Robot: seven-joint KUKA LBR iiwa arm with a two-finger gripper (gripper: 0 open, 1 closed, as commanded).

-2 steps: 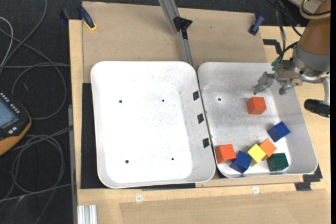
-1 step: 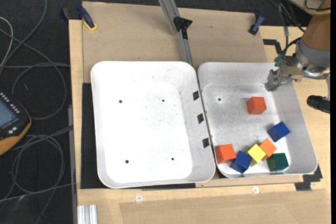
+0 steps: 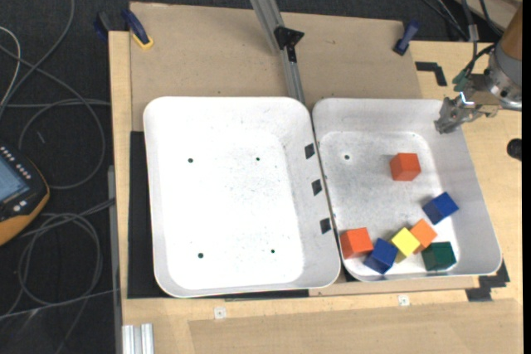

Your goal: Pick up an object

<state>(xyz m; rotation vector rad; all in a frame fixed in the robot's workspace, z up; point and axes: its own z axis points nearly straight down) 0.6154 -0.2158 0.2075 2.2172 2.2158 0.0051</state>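
The tool (image 3: 449,117) is at the upper right corner of the right bin (image 3: 365,118), over its rim, and the arm (image 3: 508,70) enters from the right edge of the view; how far the tool is open I cannot tell, and nothing is seen in its grip; the red cube (image 3: 405,167) lies alone in the upper middle of the right bin, apart from the others; a blue cube (image 3: 441,206) is near the right wall; along the lower wall lie an orange cube (image 3: 357,241), a second blue cube (image 3: 382,254), a yellow cube (image 3: 406,242), another orange cube (image 3: 424,232) and a green cube (image 3: 439,257), close together; the left bin (image 3: 224,186) stands just beside on the bench (image 3: 207,46)
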